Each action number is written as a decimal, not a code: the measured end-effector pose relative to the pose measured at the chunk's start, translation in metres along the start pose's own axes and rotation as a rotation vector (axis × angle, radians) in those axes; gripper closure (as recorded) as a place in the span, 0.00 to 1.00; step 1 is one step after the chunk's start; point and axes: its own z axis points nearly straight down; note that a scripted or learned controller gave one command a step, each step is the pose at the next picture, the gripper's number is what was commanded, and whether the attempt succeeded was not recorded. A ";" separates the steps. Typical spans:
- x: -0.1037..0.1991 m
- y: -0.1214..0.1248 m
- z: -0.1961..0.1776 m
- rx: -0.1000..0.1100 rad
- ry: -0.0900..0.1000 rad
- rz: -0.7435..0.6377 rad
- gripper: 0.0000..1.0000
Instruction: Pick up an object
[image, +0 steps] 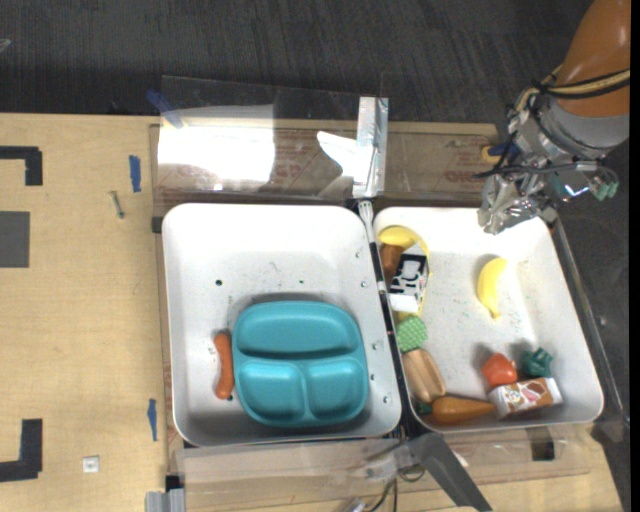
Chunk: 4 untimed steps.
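Note:
My gripper (507, 213) hangs over the far right corner of the right bin (575, 330), above and to the right of a yellow banana (489, 285). Nothing shows between its fingers. Along the bin's left wall lie a yellow and black-white item (405, 262), a green toy (411, 333) and a tan bread-like piece (423, 375). Near the front sit a carrot (462, 407), a red tomato (499, 368), a small carton (527, 396) and a dark green piece (538, 360).
The left bin (190, 250) holds a teal divided tray (299, 363) with an orange sausage (224, 365) beside it. A clear plastic panel (270, 150) and a metal bracket (369, 145) stand behind the bins. Wooden bench lies to the left.

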 end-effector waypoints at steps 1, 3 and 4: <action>-0.001 0.000 -0.001 0.000 -0.002 0.000 0.00; 0.081 -0.022 0.154 0.003 -0.004 0.118 0.00; 0.102 0.033 0.153 0.002 -0.005 0.098 0.00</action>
